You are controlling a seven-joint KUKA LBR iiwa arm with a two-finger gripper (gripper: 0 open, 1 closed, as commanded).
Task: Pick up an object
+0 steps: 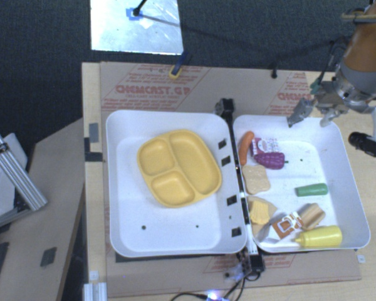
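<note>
We see two-finger hand (313, 113) spread wide, nothing in it, poised over right white bin's (357, 200) back edge, ready to drop. Candidates inside: orange sausage (245, 147), purple grape bunch (271, 160), green cylinder (311, 190), yellow squeeze bottle (318, 236). Left white bin (122, 224) holds yellow three-compartment plastic tray (178, 167).

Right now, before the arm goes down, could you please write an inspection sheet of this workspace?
Surface: two white bins, left bin and right bin, side by side.
Job's things: in the right bin, orange hot dog, purple grapes, green item, yellow bottle, bread slice.
Clutter: yellow divided plate in the left bin.
Grippers: gripper open, above the right bin's far edge, holding nothing.
Cables: black cable behind the bench.
Surroundings: dark carpet, shiny sheet.
</note>
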